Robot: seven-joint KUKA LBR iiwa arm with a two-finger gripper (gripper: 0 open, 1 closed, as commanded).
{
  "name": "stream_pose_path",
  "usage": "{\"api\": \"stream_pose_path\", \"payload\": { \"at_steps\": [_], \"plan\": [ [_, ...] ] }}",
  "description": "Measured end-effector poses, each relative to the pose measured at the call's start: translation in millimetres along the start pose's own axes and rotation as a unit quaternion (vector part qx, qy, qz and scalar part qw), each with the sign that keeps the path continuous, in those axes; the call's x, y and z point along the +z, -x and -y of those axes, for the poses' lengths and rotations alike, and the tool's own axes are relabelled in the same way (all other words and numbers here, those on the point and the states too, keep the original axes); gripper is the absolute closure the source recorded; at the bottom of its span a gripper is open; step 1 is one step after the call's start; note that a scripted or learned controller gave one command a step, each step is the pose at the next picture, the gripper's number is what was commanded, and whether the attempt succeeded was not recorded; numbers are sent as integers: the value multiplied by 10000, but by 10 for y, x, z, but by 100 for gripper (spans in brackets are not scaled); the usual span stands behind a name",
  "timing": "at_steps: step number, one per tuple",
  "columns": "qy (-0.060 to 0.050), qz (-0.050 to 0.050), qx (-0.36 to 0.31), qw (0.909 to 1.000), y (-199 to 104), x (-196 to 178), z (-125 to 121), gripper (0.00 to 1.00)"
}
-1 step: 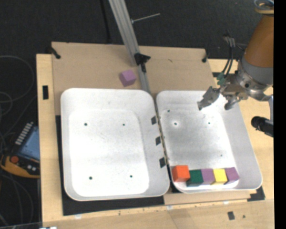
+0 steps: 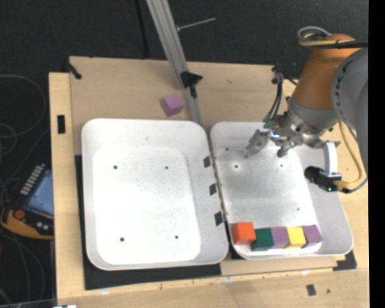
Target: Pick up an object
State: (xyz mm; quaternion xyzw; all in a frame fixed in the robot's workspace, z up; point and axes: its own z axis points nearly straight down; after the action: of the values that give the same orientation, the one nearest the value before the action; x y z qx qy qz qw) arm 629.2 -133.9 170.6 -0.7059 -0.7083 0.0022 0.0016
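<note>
The gripper point(image 2: 268, 145) hangs over the far part of the right bin point(image 2: 321, 201), its two fingers spread apart with nothing between them. The arm point(image 2: 321, 76), grey with its orange band, reaches in from the right side of the view. Along the near wall of the right bin, five blocks sit in a row, touching or nearly touching one another: an orange block point(image 2: 244, 232) at the left end, then a green block point(image 2: 264, 238), a light purple block point(image 2: 280, 236), a yellow block point(image 2: 297, 236) and another purple block point(image 2: 312, 233) at the right end. The gripper is well apart from this row, toward the bin's far side. The left bin point(image 2: 99, 172) lies just beside the right one, their inner rims touching. A sixth block, a purple cube point(image 2: 172, 104), rests on the wooden bench point(image 2: 115, 88) beyond the left bin's far rim, near a slanted metal rail point(image 2: 170, 37).
</note>
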Motion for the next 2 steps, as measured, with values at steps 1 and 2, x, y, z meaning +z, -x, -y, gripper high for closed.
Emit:
{"api": "stream_pose_path", "payload": {
  "at_steps": [1,2],
  "plan": [
    [40,-5,-9,10000,-318,49,-285,0],
    [0,8,38,10000,112,545,106,0]
  ]
}}
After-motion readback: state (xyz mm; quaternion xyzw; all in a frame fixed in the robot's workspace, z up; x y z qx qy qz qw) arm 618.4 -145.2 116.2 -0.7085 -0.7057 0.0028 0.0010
